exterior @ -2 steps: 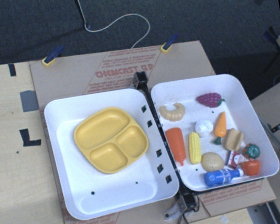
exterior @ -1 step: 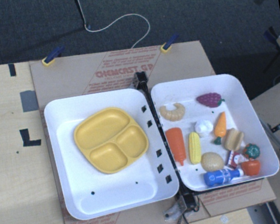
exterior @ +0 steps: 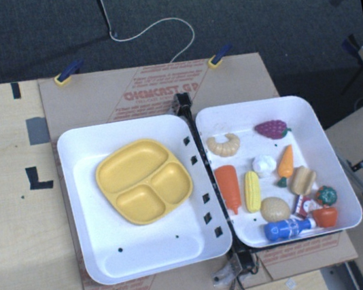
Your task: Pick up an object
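**As things lie: toys all in right bin, tray in left**

While the bench [exterior: 15, 223] carries both bins on a cardboard sheet [exterior: 151, 87], the pickable stuff is all on one side.

- Left bin [exterior: 94, 259]: one yellow three-compartment tray [exterior: 145, 180], lying flat, turned at an angle to the bin walls, upper half of the bin.
- Right bin [exterior: 300, 111]: loose toy food, mostly crowded toward the near right corner.
- Long orange carrot [exterior: 228, 188] by the divider wall, corn cob [exterior: 252, 191] just beside it on the right.
- Blue bottle [exterior: 288, 228] lying along the near wall, red tomato [exterior: 325, 218] at its right end.
- Croissant [exterior: 225, 144] and purple grapes [exterior: 272, 129] at the far side, apart from each other.
- Potato [exterior: 274, 208] near the corn's lower end; brown bread roll [exterior: 302, 179] to its right.
- Small carrot [exterior: 285, 161] tilted, touching the roll's top; small white piece [exterior: 263, 163] just left of it.
- Two clamps [exterior: 69, 71] pin the cardboard's far edge.

Gripper state: can't tell from this shot.
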`<state>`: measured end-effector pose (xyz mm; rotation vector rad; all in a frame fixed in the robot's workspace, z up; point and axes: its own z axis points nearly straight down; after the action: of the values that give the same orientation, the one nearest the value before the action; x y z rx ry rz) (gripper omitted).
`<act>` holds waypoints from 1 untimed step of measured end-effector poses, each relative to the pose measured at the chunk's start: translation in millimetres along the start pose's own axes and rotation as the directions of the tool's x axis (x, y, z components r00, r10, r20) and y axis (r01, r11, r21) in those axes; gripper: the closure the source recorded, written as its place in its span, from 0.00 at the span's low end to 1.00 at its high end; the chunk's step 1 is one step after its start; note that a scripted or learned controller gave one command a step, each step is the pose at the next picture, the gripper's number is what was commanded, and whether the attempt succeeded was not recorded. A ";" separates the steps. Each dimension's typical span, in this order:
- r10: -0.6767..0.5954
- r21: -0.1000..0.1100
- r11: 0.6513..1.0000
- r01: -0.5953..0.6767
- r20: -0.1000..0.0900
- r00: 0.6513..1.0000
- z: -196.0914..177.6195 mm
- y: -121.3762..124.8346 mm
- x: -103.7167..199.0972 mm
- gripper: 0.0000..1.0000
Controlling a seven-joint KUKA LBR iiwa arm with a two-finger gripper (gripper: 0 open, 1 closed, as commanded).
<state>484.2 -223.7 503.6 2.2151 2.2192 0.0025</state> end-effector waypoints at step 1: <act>0.002 0.007 1.000 -0.002 -0.002 1.000 23.5 -0.5 0.0 1.00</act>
<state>483.9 -223.8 480.0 2.2213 2.2215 -0.0025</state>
